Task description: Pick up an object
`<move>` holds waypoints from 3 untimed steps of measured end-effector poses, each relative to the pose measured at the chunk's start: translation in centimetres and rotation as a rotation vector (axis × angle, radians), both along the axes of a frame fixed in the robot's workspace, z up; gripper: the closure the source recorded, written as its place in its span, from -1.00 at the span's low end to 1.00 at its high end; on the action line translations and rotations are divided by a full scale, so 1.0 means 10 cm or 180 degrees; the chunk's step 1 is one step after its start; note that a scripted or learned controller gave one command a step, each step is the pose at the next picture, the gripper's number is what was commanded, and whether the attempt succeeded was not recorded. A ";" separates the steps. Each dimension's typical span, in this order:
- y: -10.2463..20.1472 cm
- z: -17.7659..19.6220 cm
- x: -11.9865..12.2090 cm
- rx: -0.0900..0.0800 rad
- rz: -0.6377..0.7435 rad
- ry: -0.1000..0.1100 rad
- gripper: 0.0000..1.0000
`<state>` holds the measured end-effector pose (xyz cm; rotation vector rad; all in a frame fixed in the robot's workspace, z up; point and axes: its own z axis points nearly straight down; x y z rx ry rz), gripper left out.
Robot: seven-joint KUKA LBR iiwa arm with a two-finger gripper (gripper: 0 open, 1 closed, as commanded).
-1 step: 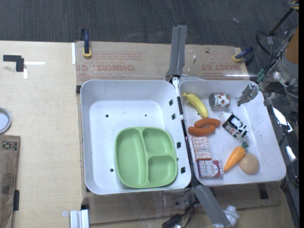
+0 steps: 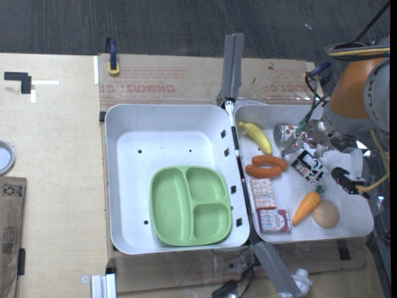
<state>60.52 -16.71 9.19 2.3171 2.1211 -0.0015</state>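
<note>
The right bin [image 2: 353, 231] holds a yellow banana [image 2: 257, 136], two orange-red sausages [image 2: 265, 166], a silver can [image 2: 286, 133], two small red-and-white cartons [image 2: 268, 207], a carrot [image 2: 306, 206] and a round tan ball [image 2: 325, 215]. My gripper [image 2: 307, 164] reaches in from the right and is low over the middle of this bin, just right of the sausages and below the can. Its black-and-white tip sits above the carrot's green top. I cannot make out any object in it.
A green divided plate [image 2: 191, 205] lies in the left bin [image 2: 124, 166]. A grey divider post [image 2: 232, 67] rises between the bins at the back. Cables [image 2: 366, 185] hang by the arm's wrist at the right bin's edge.
</note>
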 end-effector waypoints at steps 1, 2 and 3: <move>0.32 0.00 -0.17 0.0002 0.0783 0.0001 -1.00; 0.33 0.00 0.33 0.0000 0.0538 0.0007 -1.00; 0.56 0.00 0.46 -0.0015 0.0617 0.0095 -1.00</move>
